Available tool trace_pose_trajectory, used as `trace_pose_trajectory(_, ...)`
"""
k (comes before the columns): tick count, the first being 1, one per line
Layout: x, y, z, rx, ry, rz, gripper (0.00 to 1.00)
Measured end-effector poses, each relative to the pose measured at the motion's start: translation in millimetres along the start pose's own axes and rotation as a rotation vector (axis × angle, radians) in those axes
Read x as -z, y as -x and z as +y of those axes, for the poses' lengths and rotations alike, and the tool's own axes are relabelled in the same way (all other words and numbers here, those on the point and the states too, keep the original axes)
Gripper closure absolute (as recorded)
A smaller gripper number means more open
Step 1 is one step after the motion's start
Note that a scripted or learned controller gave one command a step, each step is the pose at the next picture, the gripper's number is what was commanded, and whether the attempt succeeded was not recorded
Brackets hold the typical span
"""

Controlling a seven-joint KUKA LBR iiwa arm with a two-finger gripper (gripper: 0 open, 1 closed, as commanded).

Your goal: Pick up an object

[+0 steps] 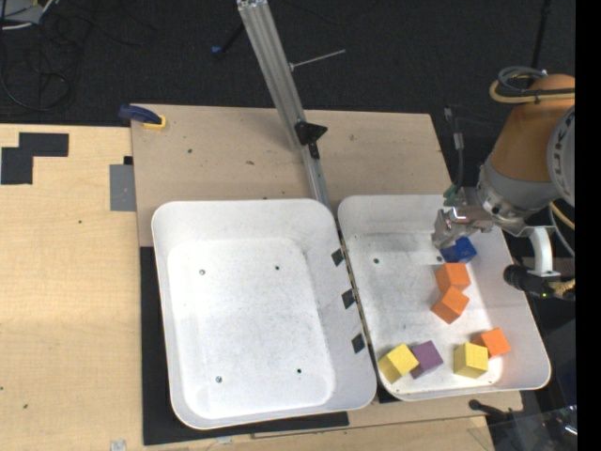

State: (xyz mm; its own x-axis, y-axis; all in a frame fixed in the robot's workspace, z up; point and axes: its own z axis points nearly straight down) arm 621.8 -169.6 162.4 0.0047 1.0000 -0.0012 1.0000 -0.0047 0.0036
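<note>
Blue block (459, 250) lies in the right bin (404, 224), upper part, just above two orange blocks (452, 290); gripper (453, 225) sits directly over it, touching or nearly so. Cannot tell the state of the jaws. For a clean grasp, judge: descend centred on the blue block, clear of the orange neighbour, then close squarely.

Arm: the grey arm with its orange band reaches in from the right, bent down over the right bin (526, 369).
Gripper: the gripper (454, 231) sits low, at that bin's upper right part.
Wrist: tilted downward and leftward.
</note>
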Motion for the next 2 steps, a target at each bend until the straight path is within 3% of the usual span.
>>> trace_pose_trajectory(1,53.4,1.5,1.1,0.005,0.0,0.0,1.0)
trace_pose_trajectory(2,66.1,-51.5,0.9,0.009,-0.004,0.004,1.0)
